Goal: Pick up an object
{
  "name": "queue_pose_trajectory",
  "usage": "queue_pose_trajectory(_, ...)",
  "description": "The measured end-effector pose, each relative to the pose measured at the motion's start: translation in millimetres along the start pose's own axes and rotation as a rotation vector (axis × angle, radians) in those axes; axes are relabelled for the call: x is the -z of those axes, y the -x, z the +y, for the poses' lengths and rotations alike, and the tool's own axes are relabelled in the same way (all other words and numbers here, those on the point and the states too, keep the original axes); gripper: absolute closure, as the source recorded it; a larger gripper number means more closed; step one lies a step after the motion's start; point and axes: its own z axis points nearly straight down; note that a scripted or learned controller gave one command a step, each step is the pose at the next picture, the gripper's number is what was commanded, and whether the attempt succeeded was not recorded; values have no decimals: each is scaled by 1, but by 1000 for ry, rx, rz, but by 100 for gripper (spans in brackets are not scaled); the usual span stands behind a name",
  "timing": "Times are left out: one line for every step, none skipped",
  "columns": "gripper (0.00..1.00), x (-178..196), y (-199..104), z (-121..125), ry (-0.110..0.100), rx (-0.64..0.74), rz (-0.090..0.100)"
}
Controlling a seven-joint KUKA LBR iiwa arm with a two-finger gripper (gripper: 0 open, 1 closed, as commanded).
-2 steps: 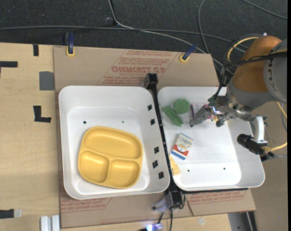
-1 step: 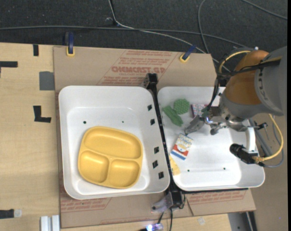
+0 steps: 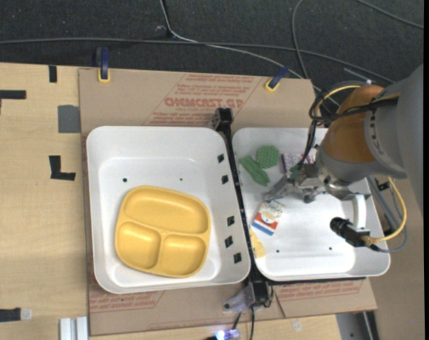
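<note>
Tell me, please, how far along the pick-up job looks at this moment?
Done: the gripper is low in the right bin, among the small items. In hand: it sits beside the green brush and above the small red, white and blue packet; nothing visibly lifted. Left: grasp and raise one object. The yellow divided tray lies in the left bin.

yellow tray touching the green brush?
Apart. The camera view shows the yellow tray in the left bin and the green brush in the right bin, the bin walls between them.
</note>
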Motion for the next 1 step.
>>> queue_pose_trajectory(100,15,-4,4,9,4,6)
